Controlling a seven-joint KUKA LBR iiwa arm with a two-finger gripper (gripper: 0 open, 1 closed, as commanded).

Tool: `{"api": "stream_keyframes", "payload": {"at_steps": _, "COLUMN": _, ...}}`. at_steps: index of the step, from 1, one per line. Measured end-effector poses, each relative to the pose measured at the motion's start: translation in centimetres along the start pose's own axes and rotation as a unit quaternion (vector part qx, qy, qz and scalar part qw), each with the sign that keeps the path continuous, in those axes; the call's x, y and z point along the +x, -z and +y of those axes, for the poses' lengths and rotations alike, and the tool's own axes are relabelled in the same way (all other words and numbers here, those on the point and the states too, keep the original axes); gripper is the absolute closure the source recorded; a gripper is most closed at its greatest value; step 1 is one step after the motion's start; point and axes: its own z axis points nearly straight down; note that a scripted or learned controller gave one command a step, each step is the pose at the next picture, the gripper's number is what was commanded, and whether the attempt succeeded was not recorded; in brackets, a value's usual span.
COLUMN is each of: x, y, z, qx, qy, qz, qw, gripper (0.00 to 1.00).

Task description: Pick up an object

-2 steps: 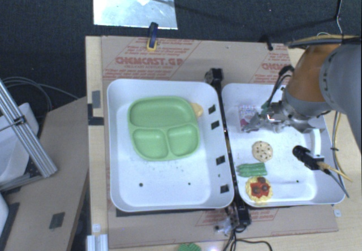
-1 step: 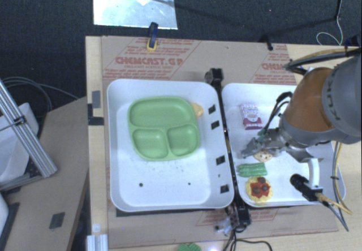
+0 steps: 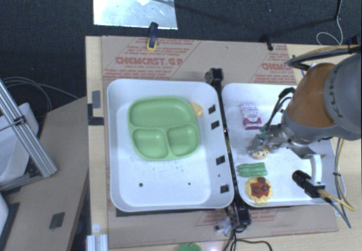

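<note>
My gripper [image 3: 261,144] is low in the right bin [image 3: 237,97], near its middle left. Directly under and in front of it lies a small tan, cookie-like piece [image 3: 259,154], partly covered by the gripper. A pink and white packet [image 3: 249,115] lies behind the gripper. A green pod-shaped item [image 3: 251,169] lies in front of it, and a round yellow piece with red topping [image 3: 259,189] rests at the bin's front edge. Whether the gripper touches the tan piece is unclear.
The left bin [image 3: 121,187] holds a green divided plate [image 3: 164,128] with a small yellow item [image 3: 197,109] at its far right corner. A black divider with clips [image 3: 222,131] separates the bins. The arm's grey and orange body [image 3: 317,103] hangs over the right bin's right half.
</note>
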Motion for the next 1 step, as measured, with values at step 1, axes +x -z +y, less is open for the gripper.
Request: {"api": "stream_keyframes", "payload": {"at_steps": 1, "x": 6.14, "y": 9.54, "z": 5.55, "qx": -0.006, "qy": 0.006, "qz": 0.001, "qw": 1.0000, "gripper": 1.00}}
